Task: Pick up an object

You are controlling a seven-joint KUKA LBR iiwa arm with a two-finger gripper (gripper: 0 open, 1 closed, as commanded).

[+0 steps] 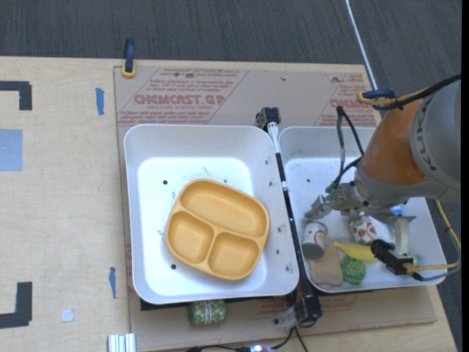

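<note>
So, overhead camera, looking down at a slant: the gripper (pixel 322 210) hangs low in the right bin (pixel 308 149), just up and right of a little white cup (pixel 315 235) with red marks on it. Honestly I can't tell whether the gripper is spread or pressed together, because the tip is a grey blur. I don't see anything pinched in it.

The stuff to grab is all crowded around that cup. A banana (pixel 355 251) lies just right of the cup, a green lump (pixel 354 270) sits down and right of it, and a flat tan piece (pixel 327 273) is right below the cup, touching or nearly. Another red-and-white thing (pixel 364 229) is further right of the cup, half under the arm. Way left of the cup, in the other bin (pixel 139 196), a yellow divided plate (pixel 218 228) sits alone.

My guess is the cup is the target, since it's nearest. Things that could go wrong:

- **Rolling:** I can't tell if the cup is upright or on its side, and if it's on its side it may roll off when touched.
- **Bin wall:** the cup is close to the wall on its left, so the gripper could catch on that.
- **Crowding:** coming down a bit right of the cup means shoving the banana, or grabbing two things and dropping both.
</note>
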